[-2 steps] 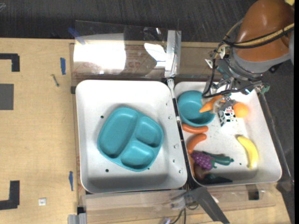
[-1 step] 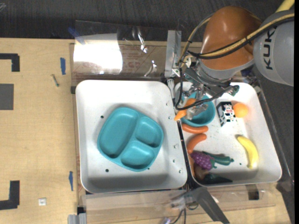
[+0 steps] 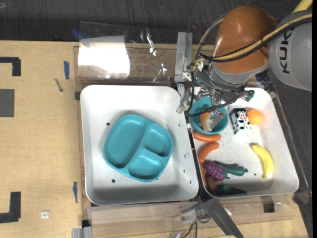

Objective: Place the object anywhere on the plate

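A teal divided plate [image 3: 138, 146] lies in the left bin [image 3: 94, 103]. My gripper [image 3: 214, 119] hangs low over the back left corner of the right bin [image 3: 285, 152], its tip inside or just above a small teal cup [image 3: 202, 122]. The arm's orange band and grey wrist hide the cup's far side. Around the cup lie toy foods: an orange sausage [image 3: 206, 137] just in front of it, a black-and-white toy [image 3: 240, 121] and an orange ball [image 3: 255, 117] to its right. Nothing is visibly held.
Further forward in the right bin lie a yellow banana [image 3: 263, 159], purple grapes [image 3: 215, 170], a second orange sausage [image 3: 205, 151] and green toy vegetables [image 3: 237, 170]. The ridge between the bins runs just left of the gripper. Cables hang around the wrist.
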